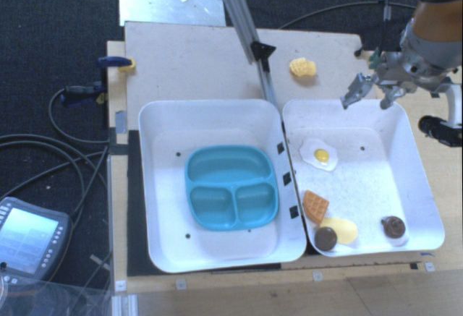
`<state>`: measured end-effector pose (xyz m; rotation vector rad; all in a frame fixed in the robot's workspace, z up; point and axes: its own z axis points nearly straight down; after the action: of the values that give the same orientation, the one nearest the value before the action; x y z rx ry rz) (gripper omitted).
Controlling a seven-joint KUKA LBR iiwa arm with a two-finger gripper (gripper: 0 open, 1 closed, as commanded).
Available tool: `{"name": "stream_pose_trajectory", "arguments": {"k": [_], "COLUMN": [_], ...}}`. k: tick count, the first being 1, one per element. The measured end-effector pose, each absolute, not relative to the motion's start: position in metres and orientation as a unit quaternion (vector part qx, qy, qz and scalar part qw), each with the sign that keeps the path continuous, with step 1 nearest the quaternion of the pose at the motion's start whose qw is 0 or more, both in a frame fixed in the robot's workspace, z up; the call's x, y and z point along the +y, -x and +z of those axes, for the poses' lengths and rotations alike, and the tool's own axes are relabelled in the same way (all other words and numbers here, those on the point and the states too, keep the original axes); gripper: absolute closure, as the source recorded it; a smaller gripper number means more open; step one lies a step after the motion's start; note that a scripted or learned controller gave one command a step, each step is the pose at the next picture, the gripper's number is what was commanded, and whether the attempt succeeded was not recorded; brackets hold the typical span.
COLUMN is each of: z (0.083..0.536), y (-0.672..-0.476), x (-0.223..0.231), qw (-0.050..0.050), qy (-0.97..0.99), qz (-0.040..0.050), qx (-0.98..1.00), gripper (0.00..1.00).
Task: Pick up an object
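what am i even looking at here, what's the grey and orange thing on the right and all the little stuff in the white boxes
It is a robot arm seen by one camera fixed above a bench, looking down at a slant. Its two-finger gripper hangs open over the far edge of the right bin, with nothing between the fingers. That bin holds toy food: a fried egg, a waffle piece, a yellow lemon-like piece and two small brown round pieces. The left bin holds a blue divided plate. Another yellow toy lies on the bench behind the bins.
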<state>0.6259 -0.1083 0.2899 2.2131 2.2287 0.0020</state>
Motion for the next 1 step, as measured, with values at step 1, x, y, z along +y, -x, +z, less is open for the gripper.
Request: {"name": "stream_pose_trajectory", "arguments": {"k": [1], "z": [0.2899], "y": [-0.6259], "x": [-0.1083], "qw": [0.0], "qy": [-0.705], "qz": [0.0007], "qx": [0.709], "gripper": [0.0]}}
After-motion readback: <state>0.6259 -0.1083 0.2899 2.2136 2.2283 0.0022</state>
